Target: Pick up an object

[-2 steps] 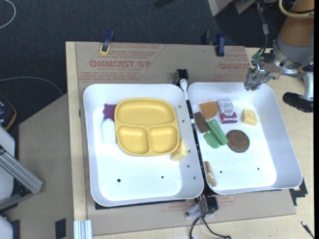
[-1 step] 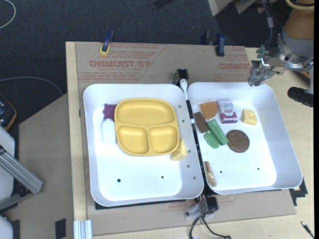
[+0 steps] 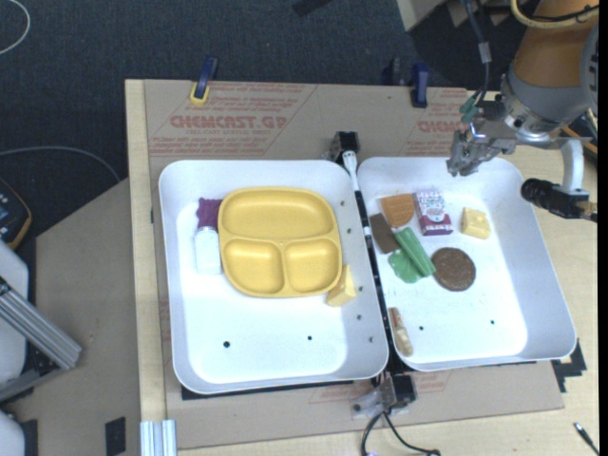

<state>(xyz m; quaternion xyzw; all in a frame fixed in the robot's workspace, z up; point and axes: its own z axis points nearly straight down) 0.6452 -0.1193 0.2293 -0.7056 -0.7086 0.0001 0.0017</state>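
Note:
My gripper [image 3: 463, 162] hangs over the far edge of the right bin [image 3: 532, 312], above and behind the objects. Nothing shows between its fingers. Below it in the right bin lie an orange-brown square [image 3: 398, 208], a small red and white packet [image 3: 433, 211], a pale yellow cheese-like wedge [image 3: 475, 223], a brown strip [image 3: 381, 233], a green piece [image 3: 411, 256], a round brown cookie [image 3: 454, 268] and a small tan stick [image 3: 400, 331] near the front left corner.
The left bin [image 3: 275, 350] holds a yellow divided tray [image 3: 280, 239], a purple item [image 3: 208, 211] and a white bottle-like item [image 3: 206, 251] at its left, and a yellow wedge [image 3: 341, 291] at the tray's right corner. Clamps [image 3: 200, 82] stand at the board's far edge.

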